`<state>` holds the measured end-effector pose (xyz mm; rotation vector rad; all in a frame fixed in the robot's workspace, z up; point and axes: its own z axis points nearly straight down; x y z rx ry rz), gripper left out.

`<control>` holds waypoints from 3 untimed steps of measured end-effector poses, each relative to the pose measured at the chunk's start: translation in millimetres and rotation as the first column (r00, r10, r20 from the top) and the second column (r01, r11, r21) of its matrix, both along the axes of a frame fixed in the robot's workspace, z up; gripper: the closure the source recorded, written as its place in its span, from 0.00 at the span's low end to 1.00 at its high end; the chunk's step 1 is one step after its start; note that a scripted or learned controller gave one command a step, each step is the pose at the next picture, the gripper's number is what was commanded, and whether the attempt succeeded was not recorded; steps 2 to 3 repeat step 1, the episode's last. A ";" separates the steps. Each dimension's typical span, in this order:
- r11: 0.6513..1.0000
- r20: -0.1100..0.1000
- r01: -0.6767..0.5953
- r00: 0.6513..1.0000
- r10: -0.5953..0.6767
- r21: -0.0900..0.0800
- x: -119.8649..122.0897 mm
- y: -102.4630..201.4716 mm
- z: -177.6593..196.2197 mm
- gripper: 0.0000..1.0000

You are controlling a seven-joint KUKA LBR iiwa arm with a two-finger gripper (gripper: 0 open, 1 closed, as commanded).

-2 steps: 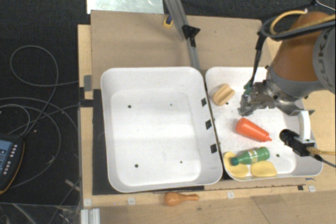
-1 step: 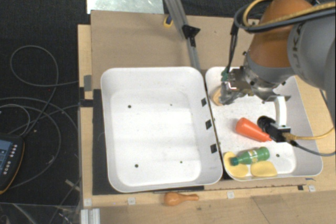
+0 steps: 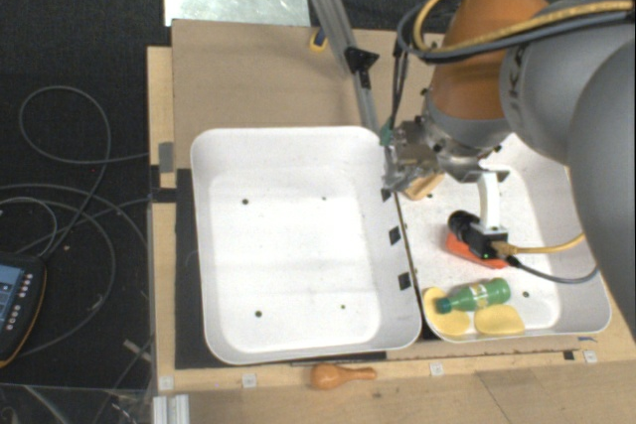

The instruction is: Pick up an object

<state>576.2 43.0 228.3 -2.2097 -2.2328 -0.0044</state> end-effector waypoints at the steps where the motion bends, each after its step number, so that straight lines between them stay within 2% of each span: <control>1: 1.000 0.002 -0.001 1.000 0.001 0.001 22.7 54.8 10.0 1.00; 3: 1.000 0.002 -0.001 1.000 0.001 0.001 22.7 54.8 10.0 1.00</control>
